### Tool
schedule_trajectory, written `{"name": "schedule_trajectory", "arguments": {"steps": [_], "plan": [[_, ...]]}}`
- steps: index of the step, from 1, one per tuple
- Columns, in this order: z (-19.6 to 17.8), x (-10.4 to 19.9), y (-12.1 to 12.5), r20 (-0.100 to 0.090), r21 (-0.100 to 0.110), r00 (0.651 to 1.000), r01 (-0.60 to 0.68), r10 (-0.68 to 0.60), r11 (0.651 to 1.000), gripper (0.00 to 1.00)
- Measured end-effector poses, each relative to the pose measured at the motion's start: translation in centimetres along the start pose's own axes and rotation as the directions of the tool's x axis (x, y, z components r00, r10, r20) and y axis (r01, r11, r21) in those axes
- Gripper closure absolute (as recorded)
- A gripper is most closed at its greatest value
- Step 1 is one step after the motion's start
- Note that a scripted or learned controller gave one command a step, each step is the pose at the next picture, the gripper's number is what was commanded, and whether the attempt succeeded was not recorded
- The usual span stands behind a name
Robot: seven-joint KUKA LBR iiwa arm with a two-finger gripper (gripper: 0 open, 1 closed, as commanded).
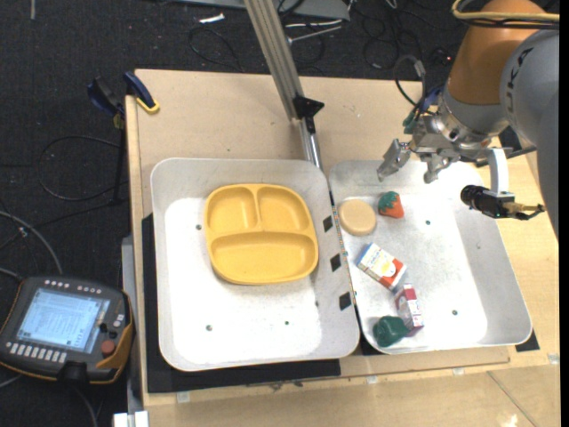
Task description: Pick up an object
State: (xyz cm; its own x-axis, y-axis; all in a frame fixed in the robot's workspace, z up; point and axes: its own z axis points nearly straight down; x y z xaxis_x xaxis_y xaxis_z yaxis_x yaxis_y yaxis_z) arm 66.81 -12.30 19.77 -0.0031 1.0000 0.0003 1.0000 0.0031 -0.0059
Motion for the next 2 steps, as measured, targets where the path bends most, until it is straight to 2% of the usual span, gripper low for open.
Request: {"name": "schedule_trajectory", "arguments": {"steps": [2], "plan": [[9.8,0.6,0.8,0.000,-0.010,1.000,-0.001,0.001,1.000,0.00]]}}
